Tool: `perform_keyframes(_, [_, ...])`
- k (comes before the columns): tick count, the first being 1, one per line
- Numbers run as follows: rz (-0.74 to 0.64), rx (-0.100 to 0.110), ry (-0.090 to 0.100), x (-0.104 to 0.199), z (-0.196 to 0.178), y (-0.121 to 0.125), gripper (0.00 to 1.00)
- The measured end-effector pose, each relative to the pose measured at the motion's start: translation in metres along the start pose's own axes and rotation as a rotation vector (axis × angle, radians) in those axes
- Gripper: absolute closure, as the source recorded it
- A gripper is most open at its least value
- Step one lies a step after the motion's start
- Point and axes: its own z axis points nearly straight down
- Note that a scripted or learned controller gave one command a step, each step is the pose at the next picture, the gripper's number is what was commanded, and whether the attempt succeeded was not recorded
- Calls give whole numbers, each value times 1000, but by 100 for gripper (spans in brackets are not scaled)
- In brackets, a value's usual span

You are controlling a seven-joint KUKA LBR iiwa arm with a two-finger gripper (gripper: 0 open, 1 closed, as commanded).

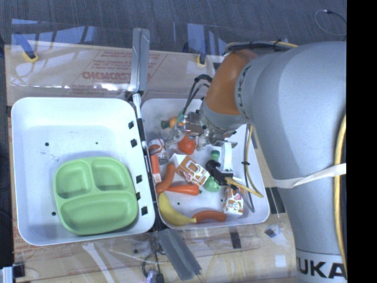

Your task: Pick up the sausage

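**Entry: right bin (154,112), white, shallow, on the table; crowded.**

- Claw (197,133): low over the far half of this bin, under the grey wrist and its orange band. The wrist hides the working end, so whether it is apart or together cannot be told. Nothing is seen held in it.
- Sausage (209,216): reddish-brown, lying flat against the near wall of the bin. Its long axis runs left to right. Its left end is just beside the tip of the banana (171,213).
- Red link (184,188): a second sausage-like piece, mid-bin, also lying left to right and closer to the claw.
- Orange link (166,177): a third, slanted, along the left wall.
- Small carton (191,171): orange and white, between the claw and the red link.
- Second carton (234,202): at the near right, just beside the sausage's right end.
- Orange round piece (187,144): just near of the claw.

**Entry: left bin (70,122).** Holds a green divided plate (94,196), well apart from the work.

**Relation of note.** The sausage lies near of the claw and slightly right, with the carton and red link between them. By my judgement, the claw must travel toward the near wall and close across the sausage's short width, far to near. The wall and the banana leave little room there.
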Motion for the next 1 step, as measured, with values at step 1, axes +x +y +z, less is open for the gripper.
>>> perform_keyframes(1, [-5, 3, 2, 2, -9, 0, 100])
